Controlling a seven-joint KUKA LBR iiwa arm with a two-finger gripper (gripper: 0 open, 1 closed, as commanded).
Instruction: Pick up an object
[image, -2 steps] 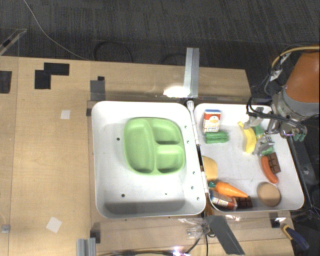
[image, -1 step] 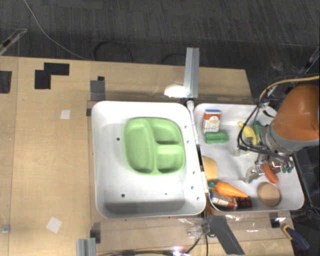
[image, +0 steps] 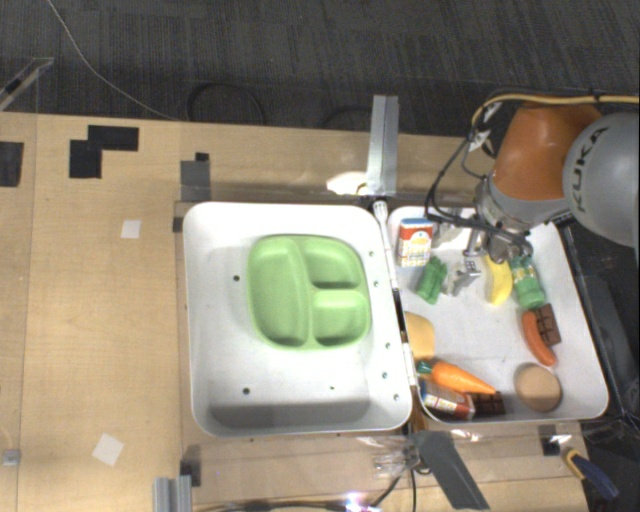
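Camera view looks down on two white bins side by side: the left bin (image: 215, 300) bears a green divided tray (image: 305, 290) lying flat near its middle, and the right bin (image: 580, 330) holds a scatter of toy foods. The grey arm with its orange band (image: 535, 150) reaches in from the right, and its gripper (image: 475, 268) hangs low over the far half of the right bin; whether it is apart or together cannot be told. Just beside it lie a green block (image: 431, 279), a yellow banana (image: 497, 281) and a small carton (image: 415, 243). A green bottle (image: 528, 285) lies next to the banana, a hot dog (image: 541, 337) below it. Nearer the front rest a carrot (image: 462, 378), a brown round piece (image: 538, 387) and a tan potato-like piece (image: 421, 335).
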